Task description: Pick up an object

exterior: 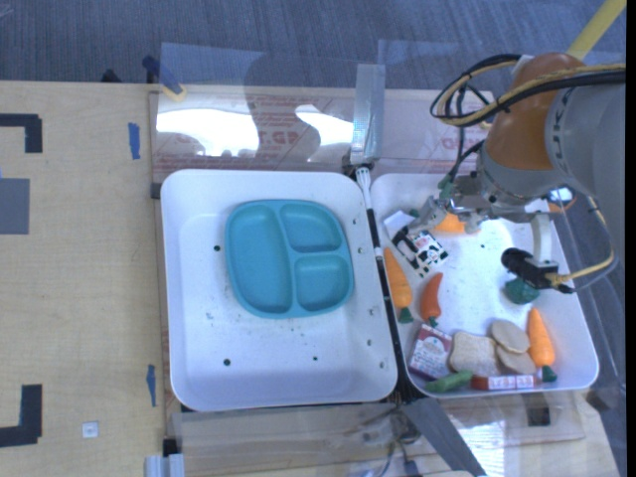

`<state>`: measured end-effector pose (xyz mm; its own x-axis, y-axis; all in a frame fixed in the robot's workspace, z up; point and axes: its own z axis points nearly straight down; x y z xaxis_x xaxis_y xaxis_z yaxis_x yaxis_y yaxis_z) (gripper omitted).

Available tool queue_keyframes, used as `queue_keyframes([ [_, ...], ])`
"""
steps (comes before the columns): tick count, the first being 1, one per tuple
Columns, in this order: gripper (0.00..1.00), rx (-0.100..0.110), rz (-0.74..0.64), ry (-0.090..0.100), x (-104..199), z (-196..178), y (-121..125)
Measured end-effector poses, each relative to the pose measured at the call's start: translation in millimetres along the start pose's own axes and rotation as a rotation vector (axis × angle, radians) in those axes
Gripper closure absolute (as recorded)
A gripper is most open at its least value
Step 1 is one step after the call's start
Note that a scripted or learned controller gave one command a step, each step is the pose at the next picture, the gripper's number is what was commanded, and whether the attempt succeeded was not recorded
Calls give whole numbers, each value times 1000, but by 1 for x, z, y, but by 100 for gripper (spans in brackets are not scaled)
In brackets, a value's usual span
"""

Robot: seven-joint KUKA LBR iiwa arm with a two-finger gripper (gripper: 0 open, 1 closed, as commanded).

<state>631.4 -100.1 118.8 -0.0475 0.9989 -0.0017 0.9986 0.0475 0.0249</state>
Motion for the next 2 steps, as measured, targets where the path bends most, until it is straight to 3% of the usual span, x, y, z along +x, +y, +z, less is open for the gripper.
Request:
queue_keyframes([
  [1,0,-18,-32,-8,-12,11,38],
  [2,0,-15,-250,-6,-14,10,34],
])
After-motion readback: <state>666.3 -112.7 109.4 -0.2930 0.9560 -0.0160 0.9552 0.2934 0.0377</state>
